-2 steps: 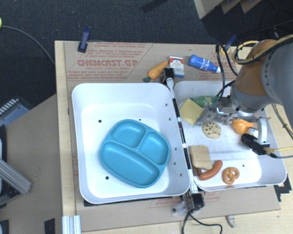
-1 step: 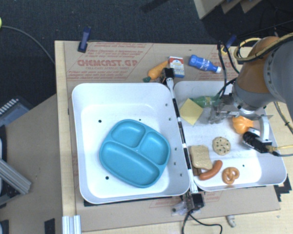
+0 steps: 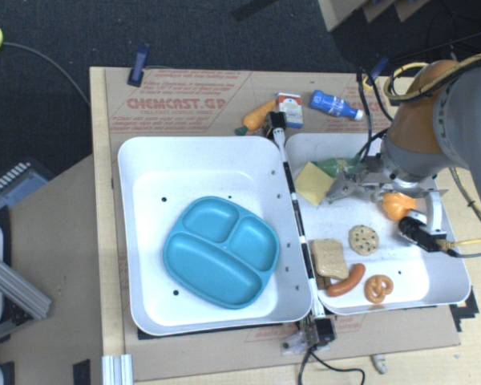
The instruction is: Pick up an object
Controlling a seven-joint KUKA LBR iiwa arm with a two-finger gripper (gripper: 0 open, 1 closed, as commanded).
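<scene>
The right bin (image 3: 441,283) holds several toy foods. A yellow cheese wedge (image 3: 313,182) lies at its back left, with a green item (image 3: 333,167) just behind it. My gripper (image 3: 337,192) hangs low over the bin right beside the wedge, on its right. An orange fruit (image 3: 394,206) sits under the wrist. Along the front lie a speckled cookie (image 3: 362,239), a slice of bread (image 3: 329,257), a sausage (image 3: 345,281) and a pretzel (image 3: 378,288). Nothing shows between the gripper's tips.
A blue divided plate (image 3: 220,250) fills the middle of the left bin (image 3: 144,175). Behind the bins, on the board, lie a carrot (image 3: 260,115), a small carton (image 3: 289,109) and a blue bottle (image 3: 335,104). A blue clip (image 3: 138,64) sits at the far left.
</scene>
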